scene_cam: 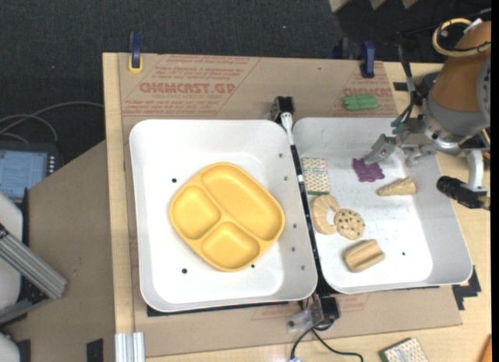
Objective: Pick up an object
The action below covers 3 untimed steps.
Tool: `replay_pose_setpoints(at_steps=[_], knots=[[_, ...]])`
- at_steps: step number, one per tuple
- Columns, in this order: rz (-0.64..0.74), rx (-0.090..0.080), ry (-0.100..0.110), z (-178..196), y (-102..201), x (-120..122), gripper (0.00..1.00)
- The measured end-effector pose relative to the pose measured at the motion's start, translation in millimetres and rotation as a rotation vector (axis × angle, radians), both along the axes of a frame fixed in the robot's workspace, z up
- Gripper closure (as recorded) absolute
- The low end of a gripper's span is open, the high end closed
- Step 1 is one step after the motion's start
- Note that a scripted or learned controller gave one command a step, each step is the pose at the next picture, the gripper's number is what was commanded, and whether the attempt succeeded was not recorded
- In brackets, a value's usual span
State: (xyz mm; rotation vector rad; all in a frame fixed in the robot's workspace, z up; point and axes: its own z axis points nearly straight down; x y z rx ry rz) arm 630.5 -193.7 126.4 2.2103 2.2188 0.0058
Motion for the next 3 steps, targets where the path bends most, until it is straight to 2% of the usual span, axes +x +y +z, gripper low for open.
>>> replay_pose_setpoints(at_steps=[1, 2, 3], knots=[[-0.001, 0.002, 0.004, -41, 39, 38, 0.00], [-0.006, 0.005, 0.013, -41, -7, 0, 0.00], [-0.003, 0.004, 0.008, -30, -5, 2, 1.00]])
